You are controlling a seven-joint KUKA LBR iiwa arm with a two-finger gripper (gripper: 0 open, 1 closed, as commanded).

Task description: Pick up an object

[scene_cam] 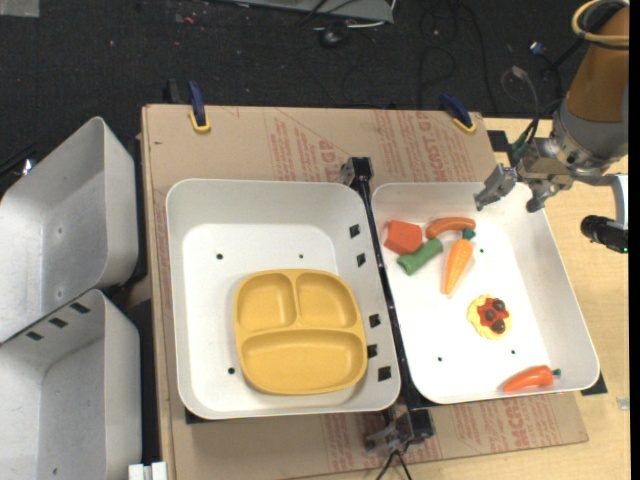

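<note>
Red "MCMASTER" print on brown board (300,133)

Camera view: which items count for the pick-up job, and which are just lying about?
Job: pincer; right bin holding orange block, green piece, sausage, carrot, pizza slice, red pepper.
Lying about: yellow divided plate, left bin, spare bins.

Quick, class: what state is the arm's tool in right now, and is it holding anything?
Tool: open, holding nothing, above the right bin's far edge.
</note>
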